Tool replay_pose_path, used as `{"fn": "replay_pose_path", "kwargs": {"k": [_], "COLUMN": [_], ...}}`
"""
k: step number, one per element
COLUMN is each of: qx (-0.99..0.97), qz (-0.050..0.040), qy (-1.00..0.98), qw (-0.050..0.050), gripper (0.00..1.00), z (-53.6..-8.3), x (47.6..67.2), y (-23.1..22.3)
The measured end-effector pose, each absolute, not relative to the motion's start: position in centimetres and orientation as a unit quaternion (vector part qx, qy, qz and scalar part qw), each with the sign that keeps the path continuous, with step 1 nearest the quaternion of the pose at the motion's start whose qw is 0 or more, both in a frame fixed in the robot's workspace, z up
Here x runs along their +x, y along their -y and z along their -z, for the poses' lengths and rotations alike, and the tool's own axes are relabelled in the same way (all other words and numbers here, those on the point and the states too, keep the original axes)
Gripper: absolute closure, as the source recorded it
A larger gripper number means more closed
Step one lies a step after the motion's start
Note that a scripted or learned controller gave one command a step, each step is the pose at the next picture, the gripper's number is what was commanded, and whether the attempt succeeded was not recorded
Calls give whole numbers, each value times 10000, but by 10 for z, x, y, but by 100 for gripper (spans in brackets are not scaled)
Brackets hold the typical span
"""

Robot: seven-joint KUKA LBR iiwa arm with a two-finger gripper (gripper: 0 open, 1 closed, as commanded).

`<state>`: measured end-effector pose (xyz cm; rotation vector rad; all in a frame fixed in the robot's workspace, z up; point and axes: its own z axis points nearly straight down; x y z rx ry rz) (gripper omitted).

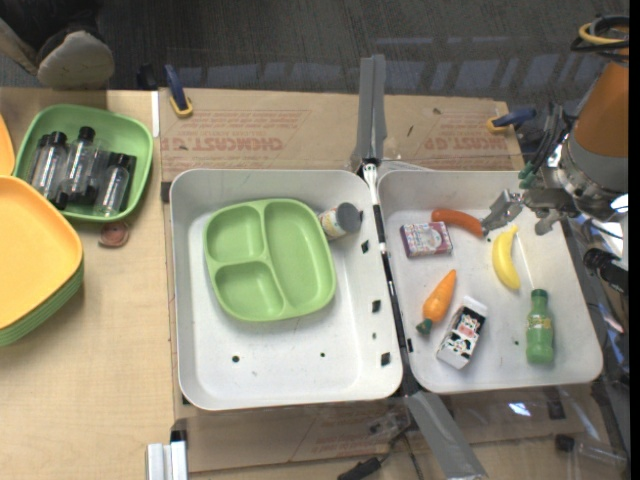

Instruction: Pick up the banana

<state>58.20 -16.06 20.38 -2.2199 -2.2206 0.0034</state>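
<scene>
The yellow banana (506, 259) lies lengthwise in the right bin (585, 363), close to its right wall. My gripper (521, 218) hangs right over the banana's far tip, at the bin's back right. It is open, one finger on each side of that tip, and nothing is held. The grey arm with its orange band (605, 118) comes in from the right edge.
The right bin also holds an orange-red pepper (455, 220), a pink packet (425, 238), a carrot (438, 296), a black-and-white box (461, 334) and a green bottle (540, 326). In the left bin are a green divided plate (270, 258) and a small can (342, 218).
</scene>
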Motion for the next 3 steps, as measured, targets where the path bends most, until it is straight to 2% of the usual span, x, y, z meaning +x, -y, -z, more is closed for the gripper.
{"fn": "replay_pose_path", "kwargs": {"k": [1,2,3], "qx": [-7136,-7147,-6859], "qz": [-5,-8,-6], "qy": [7005,6994,7277], "qw": [2,5,0], "gripper": [0,100,100], "z": [-91,-100,-178], "x": [571,571,607], "y": [187,188,135]}}
